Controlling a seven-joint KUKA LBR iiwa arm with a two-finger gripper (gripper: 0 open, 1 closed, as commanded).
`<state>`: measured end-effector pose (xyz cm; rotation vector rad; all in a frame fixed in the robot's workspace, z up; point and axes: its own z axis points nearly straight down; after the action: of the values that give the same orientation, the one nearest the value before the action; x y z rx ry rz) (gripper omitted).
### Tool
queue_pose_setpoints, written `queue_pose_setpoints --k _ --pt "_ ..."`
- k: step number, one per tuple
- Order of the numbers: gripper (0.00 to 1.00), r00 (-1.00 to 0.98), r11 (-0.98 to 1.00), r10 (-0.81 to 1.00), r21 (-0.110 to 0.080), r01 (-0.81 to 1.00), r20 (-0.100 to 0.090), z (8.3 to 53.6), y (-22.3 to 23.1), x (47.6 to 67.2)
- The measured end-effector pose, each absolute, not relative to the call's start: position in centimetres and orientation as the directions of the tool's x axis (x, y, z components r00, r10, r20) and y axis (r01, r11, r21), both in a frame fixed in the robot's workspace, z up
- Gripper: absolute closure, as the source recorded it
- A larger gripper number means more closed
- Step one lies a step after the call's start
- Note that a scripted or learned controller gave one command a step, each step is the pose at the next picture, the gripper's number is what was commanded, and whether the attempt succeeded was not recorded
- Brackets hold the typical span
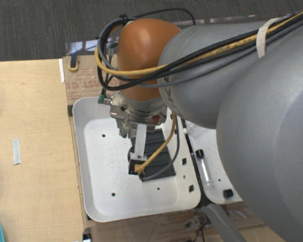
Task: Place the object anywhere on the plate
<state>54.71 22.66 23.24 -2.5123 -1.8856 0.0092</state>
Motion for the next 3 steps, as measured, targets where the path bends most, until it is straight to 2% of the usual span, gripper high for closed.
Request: queue_pose_setpoints --k 1,2,3 --pt "0.0 -0.441 0.441 0.898 -0.002 0.898 -0.001 19.8 18.7 61.0" --pt "0.0 -0.047 0.047 0.999 -0.002 0.999 -0.001 9.1 18.0 64.6" --pt "0.0 -0.416 0.416 0.909 0.001 0.909 -0.001 9.3 21.0 65.9"
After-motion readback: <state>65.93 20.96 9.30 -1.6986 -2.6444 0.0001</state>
